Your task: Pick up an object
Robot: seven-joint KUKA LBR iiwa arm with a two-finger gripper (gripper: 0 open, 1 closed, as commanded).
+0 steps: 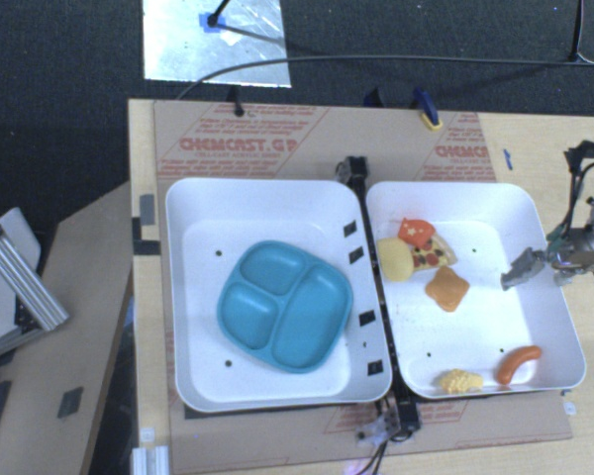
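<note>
Nearest, along the right bin's (475, 206) front edge: a smooth orange sausage (518, 364) and a knobbly yellow corn piece (458, 381); well apart, easy to straddle, so best taken from straight above. Farther in: a tan toast square (446, 289), a flat pizza slice (431, 255), a yellow lump (395, 259), a red piece (416, 231); crowded, touching. Gripper (523, 266) over the right rim; open or closed, cannot tell. Left: glossy blue tray (284, 306).
</note>
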